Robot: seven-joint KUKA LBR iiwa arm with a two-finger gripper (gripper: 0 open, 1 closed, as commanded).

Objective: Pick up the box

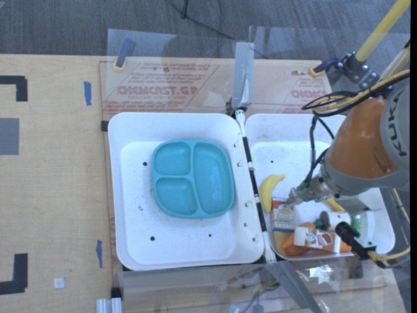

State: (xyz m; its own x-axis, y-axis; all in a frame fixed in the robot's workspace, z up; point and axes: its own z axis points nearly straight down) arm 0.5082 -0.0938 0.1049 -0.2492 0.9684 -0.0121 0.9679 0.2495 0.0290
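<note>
Over the right bin my gripper hangs just above the box; finger state I cannot tell; nothing lifted yet.

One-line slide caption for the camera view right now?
Claw lowered into the right bin above the box, beside a banana; teal divided plate sits in the left bin.

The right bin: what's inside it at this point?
The right bin holds a banana, a small box and a bottle lying over something orange. The arm covers the rest.
</note>
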